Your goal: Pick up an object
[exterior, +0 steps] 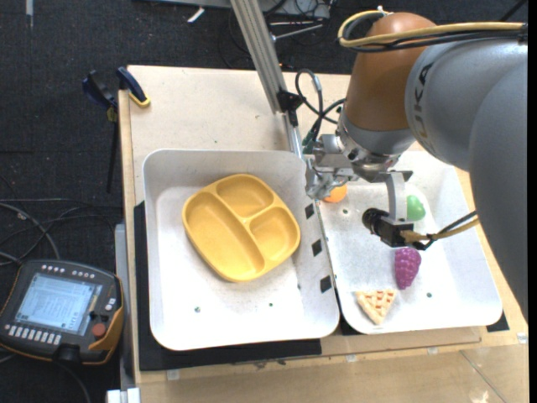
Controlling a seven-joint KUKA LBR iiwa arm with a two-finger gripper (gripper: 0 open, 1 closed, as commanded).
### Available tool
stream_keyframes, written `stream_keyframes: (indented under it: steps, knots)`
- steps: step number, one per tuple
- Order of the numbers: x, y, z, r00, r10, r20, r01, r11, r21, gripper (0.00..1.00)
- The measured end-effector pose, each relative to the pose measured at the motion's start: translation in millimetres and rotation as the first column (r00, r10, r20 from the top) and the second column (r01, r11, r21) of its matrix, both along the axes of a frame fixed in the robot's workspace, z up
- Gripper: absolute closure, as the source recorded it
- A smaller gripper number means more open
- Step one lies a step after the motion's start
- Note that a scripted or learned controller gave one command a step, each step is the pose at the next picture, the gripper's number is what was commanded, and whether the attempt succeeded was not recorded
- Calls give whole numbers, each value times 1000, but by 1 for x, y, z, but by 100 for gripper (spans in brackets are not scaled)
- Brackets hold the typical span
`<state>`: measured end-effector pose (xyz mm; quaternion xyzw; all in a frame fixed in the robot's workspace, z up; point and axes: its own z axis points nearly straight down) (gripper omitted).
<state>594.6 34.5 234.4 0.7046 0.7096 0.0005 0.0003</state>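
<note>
Over the right bin (pixel 470 309), gripper (pixel 329 183) low beside an orange object (pixel 336 195), finger state unclear, grapes (pixel 407 267) and waffle piece (pixel 376 305) nearby.

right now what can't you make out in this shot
- Pincer, camera view: the wrist above covers its tip, so what it is doing is unclear.
- Small orange object: mostly under the pincer; its shape is unreadable.
- Small green object: partly behind a dark fitting and cable; identity unclear.
- Right white bin: the grey arm covers its far right part.
</note>
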Motion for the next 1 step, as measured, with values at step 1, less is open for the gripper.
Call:
stream_keyframes:
  steps: [1]
  knots:
    - [11, 60, 7, 1000, 1, 1, -1, 1000, 2, 100]
